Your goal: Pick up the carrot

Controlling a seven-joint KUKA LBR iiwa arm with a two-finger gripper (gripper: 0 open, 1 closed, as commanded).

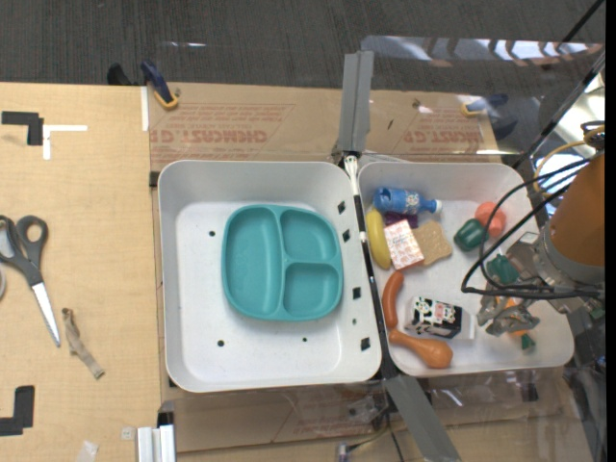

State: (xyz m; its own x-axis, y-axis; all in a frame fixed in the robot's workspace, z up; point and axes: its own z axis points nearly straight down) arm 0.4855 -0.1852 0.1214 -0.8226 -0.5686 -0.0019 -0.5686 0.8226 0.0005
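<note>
In the right bin (462, 173), an orange piece with a green end (521, 331) lies by the right wall, directly under my gripper (504, 316); it looks like the carrot, mostly hidden by the gripper. The gripper sits low over it. I cannot tell if they touch. A second orange and green toy (479, 227) lies further back, left of the gripper and apart from it.
The right bin also holds a blue bottle (405, 200), a yellow banana (376, 240), a cracker (436, 243), a pink packet (404, 246), a red sausage (390, 298), a black-and-white carton (435, 316) and an orange drumstick (424, 349). A teal divided plate (284, 263) lies in the left bin (183, 287). Scissors (31, 268) lie at far left.
</note>
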